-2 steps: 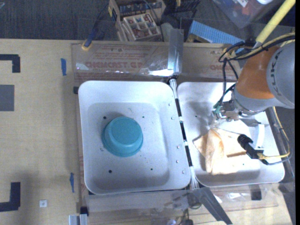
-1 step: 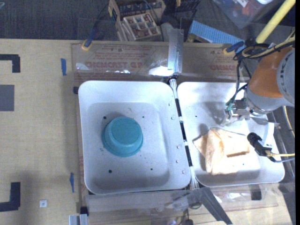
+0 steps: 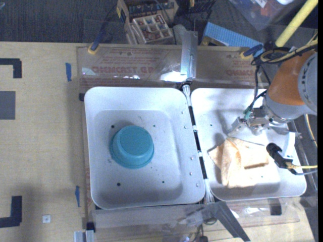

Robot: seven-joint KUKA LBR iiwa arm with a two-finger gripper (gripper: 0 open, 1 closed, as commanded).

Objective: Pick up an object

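Observation:
A tan and orange crumpled item, like a bag or cloth, lies in the right white bin, toward its front. My gripper hangs over the same bin, just above and behind the item's back edge, below the arm's orange band. Nothing is visibly lifted with it. An upturned blue bowl sits in the middle of the left white bin, well away from the gripper.
A raised divider separates the two bins. Clear plastic sheeting and a cardboard wall stand behind them. Cables and a black fitting hang at the right bin's right side. Wooden bench top spreads to the left.

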